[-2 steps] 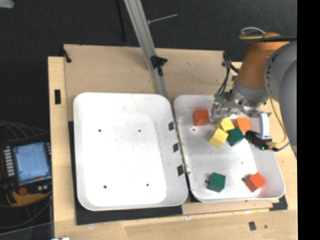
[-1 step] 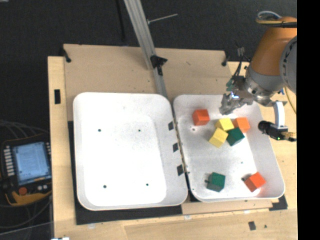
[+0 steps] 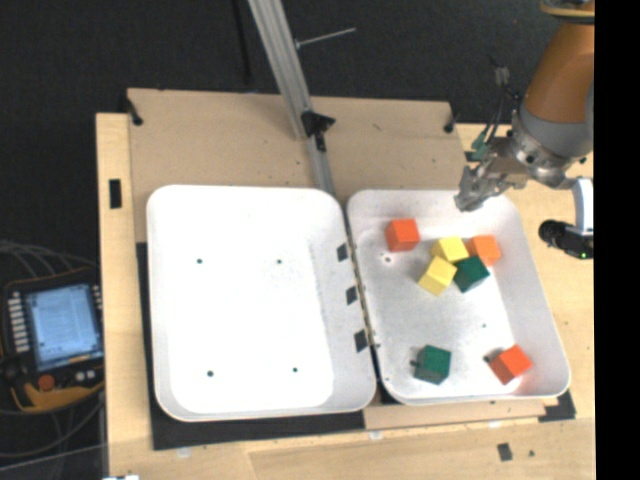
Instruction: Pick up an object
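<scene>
Arm: the grey KUKA arm with its orange band [image 3: 565, 63] comes in from the right and hangs over the far right corner of the right bin.
Gripper: the two-finger gripper [image 3: 472, 196] sits above the far rim of the right bin; whether it is open or closed cannot be told from this slant, and nothing shows in its grasp.
Right bin: the shallow white plastic bin on the right [image 3: 400, 373] holds seven small blocks.
Far cluster: a yellow cube [image 3: 451, 249] touches a second yellow cube [image 3: 436, 275] just nearer and to its left; a dark green cube [image 3: 471, 273] lies against them on the right, and a small orange cube [image 3: 486, 247] sits just beyond the green one.
Lone orange: an orange cube [image 3: 403, 234] stands apart, to the left of the cluster, towards the far left of the bin.
Near blocks: a dark green cube [image 3: 432, 364] lies near the bin's near edge; an orange-red cube [image 3: 510, 363] lies in the near right corner, close to the wall.
Left bin: the shallow white plastic bin on the left [image 3: 160, 298] lies beside the right bin, their inner rims touching.
Bench: a pale wooden bench top [image 3: 220, 138] bears both bins.
Pole: a slanted grey metal pole [image 3: 283, 53] rises from the far side between the bins.
Pendant: a handheld control screen [image 3: 60, 323] rests at the far left, off the bench.
</scene>
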You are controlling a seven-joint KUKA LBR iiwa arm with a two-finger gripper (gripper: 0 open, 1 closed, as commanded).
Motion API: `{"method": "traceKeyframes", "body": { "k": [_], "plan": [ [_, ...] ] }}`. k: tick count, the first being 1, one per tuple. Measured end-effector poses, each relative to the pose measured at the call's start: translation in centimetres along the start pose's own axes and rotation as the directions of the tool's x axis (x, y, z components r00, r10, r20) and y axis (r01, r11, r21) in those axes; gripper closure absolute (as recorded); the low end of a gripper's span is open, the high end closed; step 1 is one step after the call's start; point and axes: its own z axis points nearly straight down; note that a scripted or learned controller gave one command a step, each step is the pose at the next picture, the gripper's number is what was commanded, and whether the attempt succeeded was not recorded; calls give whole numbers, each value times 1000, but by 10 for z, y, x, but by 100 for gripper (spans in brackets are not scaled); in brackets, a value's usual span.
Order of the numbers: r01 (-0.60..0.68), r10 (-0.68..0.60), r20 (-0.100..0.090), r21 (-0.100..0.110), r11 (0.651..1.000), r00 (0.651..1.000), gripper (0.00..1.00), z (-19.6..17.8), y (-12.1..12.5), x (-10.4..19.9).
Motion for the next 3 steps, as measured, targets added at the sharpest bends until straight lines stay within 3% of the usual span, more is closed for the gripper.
{"method": "traceKeyframes", "body": {
  "k": [2,3],
  "plan": [
    [4,-4,-3,8,1000,1000,100,10,-41,106],
    [5,-5,-5,8,1000,1000,100,7,-46,160]
  ]
}}
